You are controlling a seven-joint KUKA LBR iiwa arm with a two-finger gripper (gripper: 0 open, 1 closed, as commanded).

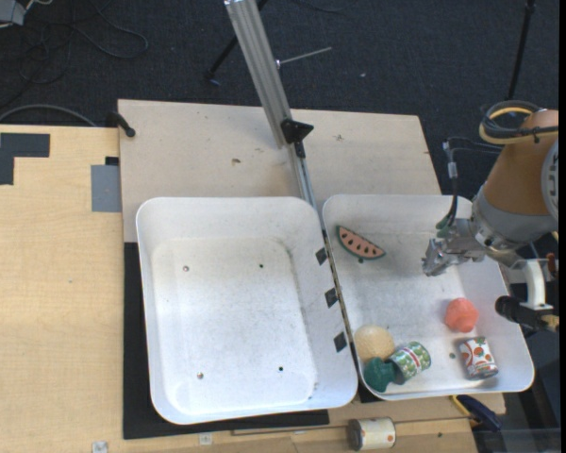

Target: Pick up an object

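Arm in from right of frame, tool (438, 258) low over right bin (396, 223), upper-right part, above bare floor. We can't tell whether it's released or clenched; nothing visibly in it.

Candidate objs, all in right bin:
- watermelon slice (359, 243), upper left, well apart from tool
- pink ball (461, 314), below tool, near
- red-patterned can (477, 357), lower right corner
- green-banded can (411, 360), touching teal piece (379, 375) and just beside cream ball (374, 341), lower left

Left bin (160, 217): nothing to pick there.

Progress, our read: early. No obj lifted, none between tool's tips. Left to do: choose target (pink ball seems closest), descend, close, lift clear.
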